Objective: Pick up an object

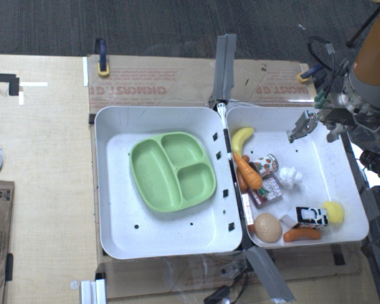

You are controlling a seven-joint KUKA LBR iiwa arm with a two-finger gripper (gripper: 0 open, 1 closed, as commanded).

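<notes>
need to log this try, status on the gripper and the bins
Gripper over the right bin's back edge, nothing between its fingers. Banana, carrot, egg untouched in the bin. Path down unobstructed.

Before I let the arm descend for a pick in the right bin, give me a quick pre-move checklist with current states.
1. End effector carries nothing: ok.
2. End effector over the right bin: ok, near its far right part.
3. Targets present: ok; banana, carrot, egg, yellow ball.
4. Bare floor directly below the end effector, no object there: not ok for a straight descent.
5. Objects crowd together near the divider: not ok.
6. Finger opening: cannot tell.
</notes>
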